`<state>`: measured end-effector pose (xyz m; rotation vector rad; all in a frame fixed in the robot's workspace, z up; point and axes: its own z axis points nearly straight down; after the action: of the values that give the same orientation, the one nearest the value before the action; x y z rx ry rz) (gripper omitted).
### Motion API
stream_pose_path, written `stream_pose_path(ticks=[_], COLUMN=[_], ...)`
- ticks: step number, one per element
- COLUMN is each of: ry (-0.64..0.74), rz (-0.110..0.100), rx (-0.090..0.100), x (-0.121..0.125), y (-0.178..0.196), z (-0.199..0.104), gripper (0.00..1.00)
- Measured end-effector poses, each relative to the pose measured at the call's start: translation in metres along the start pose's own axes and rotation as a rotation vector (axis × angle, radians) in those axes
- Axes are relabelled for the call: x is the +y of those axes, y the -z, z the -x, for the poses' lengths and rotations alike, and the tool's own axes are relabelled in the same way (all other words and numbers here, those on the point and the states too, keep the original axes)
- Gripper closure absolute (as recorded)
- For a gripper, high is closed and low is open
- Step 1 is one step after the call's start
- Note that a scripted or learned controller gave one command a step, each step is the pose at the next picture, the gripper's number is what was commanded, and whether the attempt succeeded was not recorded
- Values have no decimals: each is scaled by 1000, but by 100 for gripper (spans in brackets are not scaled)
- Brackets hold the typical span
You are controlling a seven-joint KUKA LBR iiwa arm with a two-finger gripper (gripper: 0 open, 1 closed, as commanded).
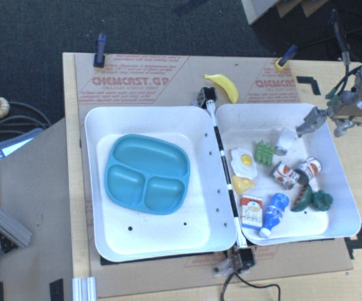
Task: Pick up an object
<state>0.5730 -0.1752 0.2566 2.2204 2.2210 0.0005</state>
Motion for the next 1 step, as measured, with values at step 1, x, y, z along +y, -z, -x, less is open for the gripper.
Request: stream_pose_path(ticks=[1], ry=[0], rz=[-4], rx=[2], x=[28], y=[-128], z=[-55], gripper=[0])
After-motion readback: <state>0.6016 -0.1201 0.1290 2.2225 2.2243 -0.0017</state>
